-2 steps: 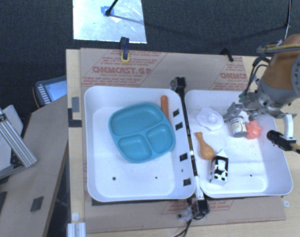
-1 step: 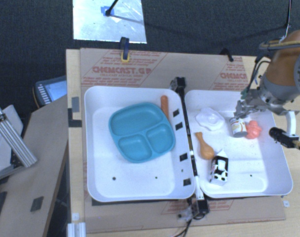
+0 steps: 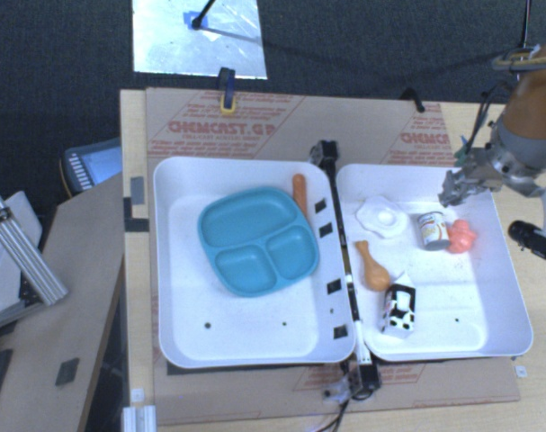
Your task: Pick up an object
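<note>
Nearest the camera in the right bin [image 3: 497, 331]: a small black-and-white cow-patterned carton [image 3: 399, 310], upright, close to the divider between the bins, well clear of the front rim. Open white floor to its right, all the way to the right wall.

Just behind it: a tan drumstick-shaped toy [image 3: 371, 267] lying flat, thin end pointing to the far side, just beside the carton but not clearly touching.

Mid-bin: a white fried-egg toy [image 3: 383, 217] flat on the floor (low contrast against the bin, edges hard to trace). To its right a small can [image 3: 431, 230] with a pale label, and touching or nearly touching the can's right side, a pink lumpy toy [image 3: 461, 237].

Left bin [image 3: 178, 331]: a blue three-compartment plate [image 3: 257, 239] sits centre, tilted relative to the bin walls; an orange carrot-like stick [image 3: 299, 192] lies at the plate's far right corner against the divider side. Plenty of bare floor along the front and left walls.

The claw [image 3: 454, 190] hangs over the far right part of the right bin, above and just behind the can and pink toy, nothing between its tips; cannot tell how wide it is set. The can is the closest item, the carton is well apart from it.

Cardboard-covered surface [image 3: 362, 120] behind both bins.
</note>
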`<state>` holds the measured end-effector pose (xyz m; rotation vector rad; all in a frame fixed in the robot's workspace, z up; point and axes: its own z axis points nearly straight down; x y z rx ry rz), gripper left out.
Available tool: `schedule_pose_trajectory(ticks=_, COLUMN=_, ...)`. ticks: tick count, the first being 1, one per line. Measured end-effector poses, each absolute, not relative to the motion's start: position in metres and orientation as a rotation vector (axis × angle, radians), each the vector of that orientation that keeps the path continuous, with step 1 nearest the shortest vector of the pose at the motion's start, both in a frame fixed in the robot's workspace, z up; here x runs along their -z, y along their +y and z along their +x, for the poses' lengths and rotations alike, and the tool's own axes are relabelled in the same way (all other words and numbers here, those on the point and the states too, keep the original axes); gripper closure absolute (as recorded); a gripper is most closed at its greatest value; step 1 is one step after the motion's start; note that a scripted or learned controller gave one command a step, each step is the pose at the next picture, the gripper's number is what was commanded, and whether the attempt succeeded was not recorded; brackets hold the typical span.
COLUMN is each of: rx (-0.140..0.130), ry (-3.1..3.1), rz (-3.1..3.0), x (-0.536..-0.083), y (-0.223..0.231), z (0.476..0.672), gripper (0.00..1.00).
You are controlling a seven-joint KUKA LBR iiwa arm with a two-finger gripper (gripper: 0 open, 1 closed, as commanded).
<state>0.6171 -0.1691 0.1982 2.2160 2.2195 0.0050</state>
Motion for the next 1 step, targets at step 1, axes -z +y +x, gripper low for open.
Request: schedule_pose_trajectory(ticks=1, rx=-0.007, ry=2.221, rz=2.210, x=-0.2609, y=-0.1685, z=0.6261, gripper=1.00)
